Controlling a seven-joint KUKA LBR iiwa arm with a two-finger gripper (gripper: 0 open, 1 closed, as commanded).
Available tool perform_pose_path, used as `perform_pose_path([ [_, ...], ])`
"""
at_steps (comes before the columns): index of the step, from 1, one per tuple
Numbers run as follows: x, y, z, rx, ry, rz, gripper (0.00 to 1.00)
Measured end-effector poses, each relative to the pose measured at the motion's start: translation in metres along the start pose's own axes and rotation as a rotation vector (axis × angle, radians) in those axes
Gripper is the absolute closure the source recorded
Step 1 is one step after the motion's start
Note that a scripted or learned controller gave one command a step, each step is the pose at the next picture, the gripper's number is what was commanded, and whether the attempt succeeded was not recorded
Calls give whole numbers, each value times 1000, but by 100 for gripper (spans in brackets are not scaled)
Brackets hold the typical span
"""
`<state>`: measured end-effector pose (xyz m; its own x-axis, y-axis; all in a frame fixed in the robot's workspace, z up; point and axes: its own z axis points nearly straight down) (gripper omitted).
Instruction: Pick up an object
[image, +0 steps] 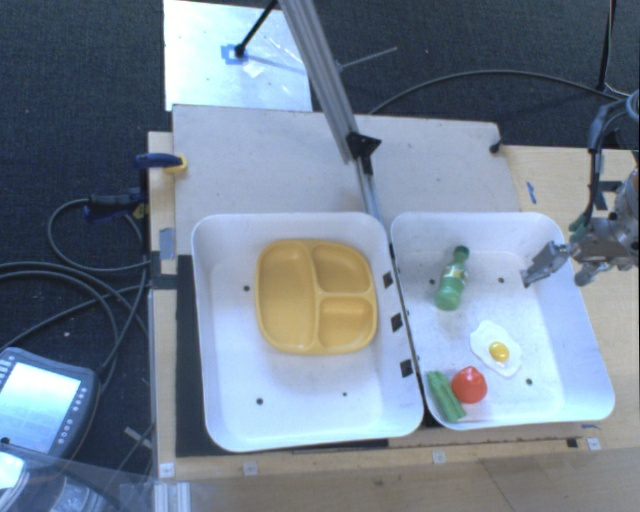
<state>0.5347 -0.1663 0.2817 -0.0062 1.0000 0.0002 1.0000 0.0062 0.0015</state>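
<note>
Your end effector (562, 262) hangs at the right bin's (560, 400) edge — whether it's parted, I can't tell. Take the green bottle (452, 279) across its middle — probably light, stiff, slippery.

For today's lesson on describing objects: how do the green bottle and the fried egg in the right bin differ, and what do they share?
Colour: the green bottle is green all over; the fried egg is white with a yellow yolk.
Shape: the bottle is long and rounded; the egg is flat and blob-shaped.
Place: the bottle lies nearer the bin's middle; the egg lies nearer the front, beside the tomato.
Both rest loose in the right bin, untouched by the hand.
</note>
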Motion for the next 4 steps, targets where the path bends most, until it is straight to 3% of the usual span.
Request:
perform_pose_path([
  [1, 0, 0, 0, 0, 0, 2, 0],
  [4, 10, -14, 175, 7, 2, 6, 0],
])
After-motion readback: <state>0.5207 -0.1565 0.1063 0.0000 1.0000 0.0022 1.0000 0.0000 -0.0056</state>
